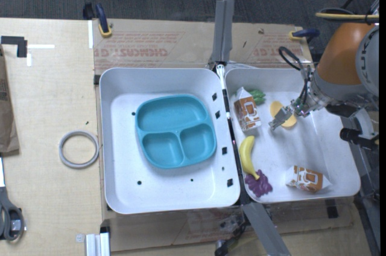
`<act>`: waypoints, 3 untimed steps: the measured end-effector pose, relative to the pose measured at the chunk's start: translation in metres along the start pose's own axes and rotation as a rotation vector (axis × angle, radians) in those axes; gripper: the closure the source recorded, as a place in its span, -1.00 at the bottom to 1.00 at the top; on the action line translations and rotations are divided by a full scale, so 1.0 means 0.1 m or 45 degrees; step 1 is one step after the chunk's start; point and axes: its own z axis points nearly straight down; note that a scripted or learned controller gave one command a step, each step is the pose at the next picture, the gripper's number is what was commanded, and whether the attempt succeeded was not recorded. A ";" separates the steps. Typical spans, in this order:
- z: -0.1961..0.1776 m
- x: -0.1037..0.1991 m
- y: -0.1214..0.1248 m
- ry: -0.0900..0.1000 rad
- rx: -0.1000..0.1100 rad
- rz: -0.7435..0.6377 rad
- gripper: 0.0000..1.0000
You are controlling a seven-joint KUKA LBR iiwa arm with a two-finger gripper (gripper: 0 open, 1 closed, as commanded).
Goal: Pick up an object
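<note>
Just beside the tool (283, 120) lies a yellow slice (283, 114).

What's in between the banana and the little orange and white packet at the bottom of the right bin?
In the camera view, purple grapes lie just below the banana; beyond them, bare white bin floor runs to the packet.

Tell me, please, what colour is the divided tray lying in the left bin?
The divided tray is light blue, plain and unpatterned, clearest in the camera view.

tray (175, 131) in left bin (114, 146) | banana (246, 155), grapes (259, 184), possibly cartons in right bin (338, 152)
</note>
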 end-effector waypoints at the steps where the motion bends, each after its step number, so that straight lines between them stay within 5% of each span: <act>1: -0.01 -0.08 0.48 -0.002 -0.002 -0.033 -1.00; 2: -0.08 -0.09 0.48 -0.002 -0.001 -0.035 1.00; 3: -0.07 -0.09 0.48 -0.002 0.000 -0.036 -1.00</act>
